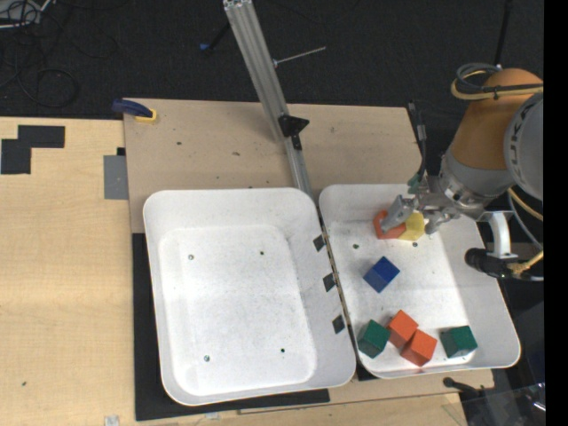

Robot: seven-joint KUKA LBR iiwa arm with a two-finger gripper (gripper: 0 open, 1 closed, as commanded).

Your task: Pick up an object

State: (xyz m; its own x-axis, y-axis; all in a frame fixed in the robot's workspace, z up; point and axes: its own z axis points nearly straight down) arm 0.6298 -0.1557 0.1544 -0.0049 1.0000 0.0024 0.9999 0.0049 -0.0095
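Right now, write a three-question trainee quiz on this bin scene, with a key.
1. True or false: the blue cube lies in the right bin.
2. How many green cubes are in that bin?
3. Which block sits nearest the gripper? A) yellow block B) blue cube C) a green cube

Key: 1 true; 2 two; 3 A

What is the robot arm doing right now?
Tool down in right bin, over yellow block and orange block. Grip unclear. Blue block sits apart.
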